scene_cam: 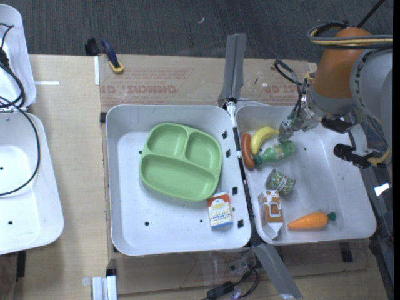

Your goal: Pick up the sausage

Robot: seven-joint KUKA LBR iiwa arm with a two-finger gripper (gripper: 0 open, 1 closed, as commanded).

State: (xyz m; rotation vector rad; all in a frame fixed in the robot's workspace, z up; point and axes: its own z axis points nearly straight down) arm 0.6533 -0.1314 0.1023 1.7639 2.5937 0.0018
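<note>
The sausage (247, 150) is a short red-brown link lying upright along the left wall of the right bin (350, 192), touching a yellow banana (264, 135) on its right. My gripper (289, 128) hangs over the upper middle of that bin, just right of the banana and above a green bottle (275, 152). It is about a hand's width right of the sausage. Nothing shows between its fingertips.
A green can (280, 182), a brown and white carton (271, 209) and an orange carrot (310, 220) lie lower in the right bin. The left bin (125, 186) holds a green divided plate (182, 161) and a small snack box (220, 211). A grey divider post (234, 67) rises between the bins.
</note>
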